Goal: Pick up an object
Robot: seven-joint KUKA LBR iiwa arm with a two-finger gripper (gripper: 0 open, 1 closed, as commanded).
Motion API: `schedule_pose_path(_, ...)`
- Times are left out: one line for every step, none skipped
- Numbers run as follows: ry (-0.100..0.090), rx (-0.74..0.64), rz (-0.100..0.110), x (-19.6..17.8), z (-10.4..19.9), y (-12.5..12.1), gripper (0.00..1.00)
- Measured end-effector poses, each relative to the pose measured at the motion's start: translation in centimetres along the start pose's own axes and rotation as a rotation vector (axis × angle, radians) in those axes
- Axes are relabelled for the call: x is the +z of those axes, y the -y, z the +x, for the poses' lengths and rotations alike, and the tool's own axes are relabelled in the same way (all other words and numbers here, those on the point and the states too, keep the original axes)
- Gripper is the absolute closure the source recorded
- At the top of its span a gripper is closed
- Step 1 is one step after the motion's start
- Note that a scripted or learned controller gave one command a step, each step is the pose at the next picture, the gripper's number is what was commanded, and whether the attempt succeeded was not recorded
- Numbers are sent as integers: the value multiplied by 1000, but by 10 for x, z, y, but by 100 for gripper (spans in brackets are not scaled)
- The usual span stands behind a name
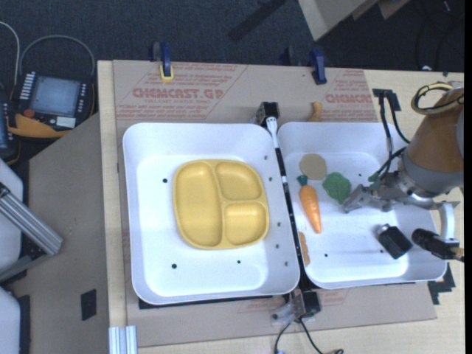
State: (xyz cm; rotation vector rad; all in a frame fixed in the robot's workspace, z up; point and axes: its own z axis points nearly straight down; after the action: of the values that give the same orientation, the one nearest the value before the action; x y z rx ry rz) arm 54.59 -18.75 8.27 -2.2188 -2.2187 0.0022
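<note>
The right bin holds three small things near its left side. An orange toy carrot with a green top lies lengthwise. A green leafy piece sits just right of the carrot's top, and a flat tan round piece lies behind both. My gripper reaches in from the right and hangs low over the bin, its tip just right of the green piece. Nothing shows between the gripper and the bin floor.
The left bin holds a yellow divided plate. A small orange sliver lies at the right bin's left wall. The arm's orange band stands over the right bin's right edge. Blue clamps hold the bench's back.
</note>
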Motion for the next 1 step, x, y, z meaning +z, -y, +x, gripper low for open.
schedule_pose_path(2, 0, -4, -12, 0, -1, 100)
